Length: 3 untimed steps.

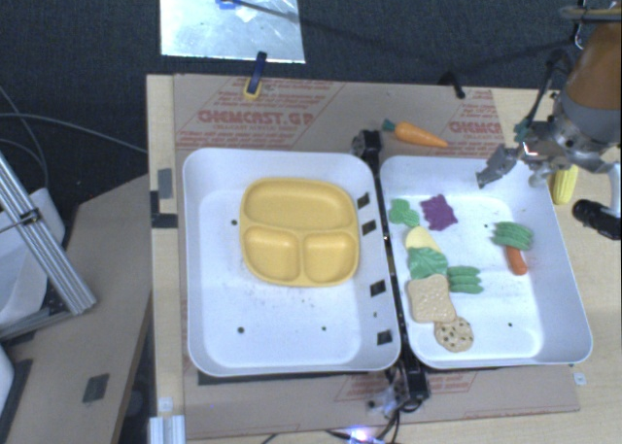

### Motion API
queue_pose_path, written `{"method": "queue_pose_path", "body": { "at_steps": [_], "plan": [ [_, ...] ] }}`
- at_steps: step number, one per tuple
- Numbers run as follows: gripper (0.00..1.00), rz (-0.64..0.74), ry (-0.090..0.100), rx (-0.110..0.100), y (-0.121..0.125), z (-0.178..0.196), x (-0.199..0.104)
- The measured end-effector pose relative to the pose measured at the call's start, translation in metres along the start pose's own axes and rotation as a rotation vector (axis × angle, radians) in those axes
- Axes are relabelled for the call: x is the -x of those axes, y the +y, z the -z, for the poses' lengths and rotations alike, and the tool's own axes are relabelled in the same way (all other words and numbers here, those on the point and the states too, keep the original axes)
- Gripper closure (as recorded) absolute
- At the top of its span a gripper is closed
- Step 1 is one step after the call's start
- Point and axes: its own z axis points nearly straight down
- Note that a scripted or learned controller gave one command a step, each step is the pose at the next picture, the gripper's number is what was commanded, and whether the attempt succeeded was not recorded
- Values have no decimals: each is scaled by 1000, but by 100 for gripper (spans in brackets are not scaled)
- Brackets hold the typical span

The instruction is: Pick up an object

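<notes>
The right bin (554, 335) holds several toy foods: a purple piece (439, 211), green leaves (403, 211), a yellow piece (421, 238), lettuce (426, 260), green beans (465, 279), a bread slice (430, 298), a cookie (453, 335) and a small carrot with a green top (515, 248). My gripper (515, 170) hovers over the bin's far right corner. Its fingers are spread apart with nothing between them. A yellow corn-like piece (564, 185) sits just right of the gripper, by the bin's rim.
The left bin (214, 325) carries a yellow three-compartment plate (296, 230). An orange carrot (418, 133) lies on the cardboard behind the bins. A black divider (384, 267) runs between the bins. A metal frame (39, 238) stands at the far left.
</notes>
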Motion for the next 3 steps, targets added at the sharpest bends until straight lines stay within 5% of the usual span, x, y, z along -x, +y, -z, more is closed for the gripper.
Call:
{"method": "queue_pose_path", "body": {
  "at_steps": [1, 2, 3],
  "plan": [
    [0, 9, 5, -5, -40, -11, -105],
    [0, -5, 2, -12, -86, -110, -81],
    [0, -7, 1, 5, -138, -123, -60]
  ]
}}
